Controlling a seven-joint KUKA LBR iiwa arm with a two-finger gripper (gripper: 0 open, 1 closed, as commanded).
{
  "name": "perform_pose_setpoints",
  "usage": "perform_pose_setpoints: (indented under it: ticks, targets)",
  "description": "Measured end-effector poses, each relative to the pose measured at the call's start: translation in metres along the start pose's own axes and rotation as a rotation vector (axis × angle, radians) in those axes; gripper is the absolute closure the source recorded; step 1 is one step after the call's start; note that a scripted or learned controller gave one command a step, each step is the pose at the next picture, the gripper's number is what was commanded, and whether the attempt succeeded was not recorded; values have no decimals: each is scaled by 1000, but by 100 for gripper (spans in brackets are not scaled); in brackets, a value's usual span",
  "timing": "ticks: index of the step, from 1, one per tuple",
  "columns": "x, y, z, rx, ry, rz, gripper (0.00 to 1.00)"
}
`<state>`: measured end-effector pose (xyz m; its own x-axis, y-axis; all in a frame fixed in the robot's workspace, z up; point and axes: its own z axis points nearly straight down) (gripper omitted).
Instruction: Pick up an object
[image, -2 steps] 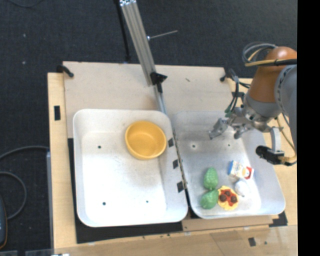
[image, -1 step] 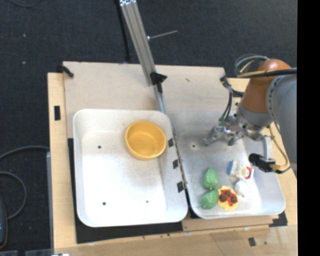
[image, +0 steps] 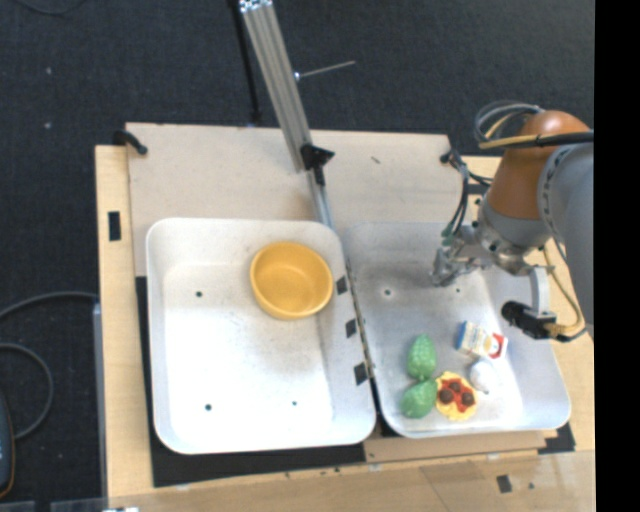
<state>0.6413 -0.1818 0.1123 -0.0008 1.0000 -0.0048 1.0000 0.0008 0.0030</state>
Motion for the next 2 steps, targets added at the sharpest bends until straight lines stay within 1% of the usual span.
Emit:
perform_pose_setpoints:
  ticks: [1,2]
  targets:
    - [2,8,-47,-4,4,-2,100]
    - [-4,10,-112,-6,2,-4,100]
